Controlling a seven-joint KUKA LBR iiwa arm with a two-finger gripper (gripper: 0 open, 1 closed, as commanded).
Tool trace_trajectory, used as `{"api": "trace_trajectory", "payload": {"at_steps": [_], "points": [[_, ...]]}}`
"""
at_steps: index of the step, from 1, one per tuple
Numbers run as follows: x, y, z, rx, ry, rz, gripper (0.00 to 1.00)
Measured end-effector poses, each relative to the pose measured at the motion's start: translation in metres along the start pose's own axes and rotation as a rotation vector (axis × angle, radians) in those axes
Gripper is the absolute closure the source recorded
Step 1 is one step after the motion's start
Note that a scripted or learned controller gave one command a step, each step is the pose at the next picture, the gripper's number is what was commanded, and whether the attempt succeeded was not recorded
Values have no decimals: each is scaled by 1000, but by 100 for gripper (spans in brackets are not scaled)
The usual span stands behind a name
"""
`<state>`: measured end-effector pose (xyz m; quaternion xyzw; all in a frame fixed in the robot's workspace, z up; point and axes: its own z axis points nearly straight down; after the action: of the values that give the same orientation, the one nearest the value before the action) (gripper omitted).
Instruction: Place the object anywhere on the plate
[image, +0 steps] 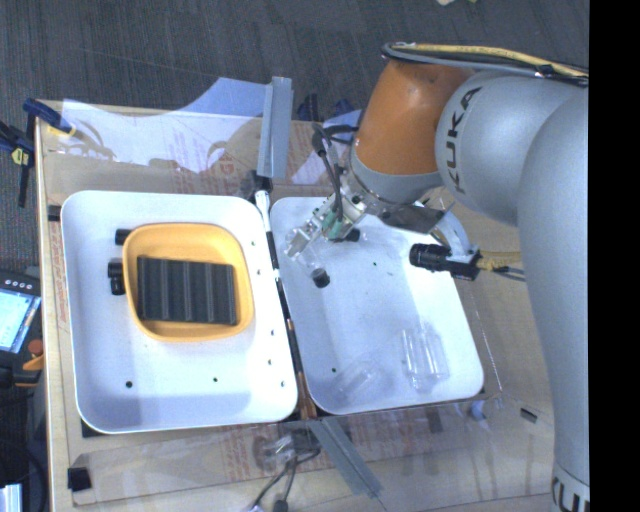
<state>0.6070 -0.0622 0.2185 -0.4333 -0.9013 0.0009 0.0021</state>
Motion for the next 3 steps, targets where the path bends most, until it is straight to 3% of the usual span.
{"api": "trace_trajectory", "payload": {"at_steps": [1,2,3], "points": [[40,24,-11,1,1,-172,100],[40,24,-11,1,0,-171,0],[39,23,-12,1,-2,-160,0]]}}
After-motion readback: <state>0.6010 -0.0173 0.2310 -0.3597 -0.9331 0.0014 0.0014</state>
